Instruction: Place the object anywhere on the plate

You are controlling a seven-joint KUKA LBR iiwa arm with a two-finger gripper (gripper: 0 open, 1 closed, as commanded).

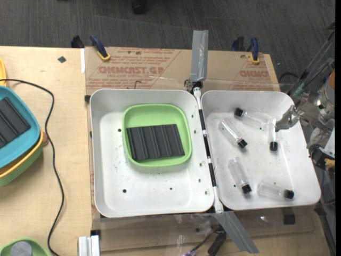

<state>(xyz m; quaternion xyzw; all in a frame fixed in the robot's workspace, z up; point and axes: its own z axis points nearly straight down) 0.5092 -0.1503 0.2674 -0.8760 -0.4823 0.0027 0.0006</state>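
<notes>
A green square plate (pixel 131 117) sits in the left white bin (pixel 106 180). On the plate lies a black ribbed slab (pixel 155 142). Several clear vials with black caps lie in the right white bin (pixel 298 169): one at the back (pixel 250 117), one near the middle (pixel 232 130), one by the right wall (pixel 273 136), and two at the front (pixel 238 175) (pixel 273 191). My gripper (pixel 283 121) hangs over the right bin's right side, just above and right of the vial by the wall, with nothing visibly held.
Brown cardboard (pixel 160 68) with clamps lies behind the bins. A teal and yellow stack of dishes (pixel 16 137) and a black cable (pixel 53 159) rest on the wooden bench to the left. Grey tape (pixel 199 55) runs along the seam between the bins.
</notes>
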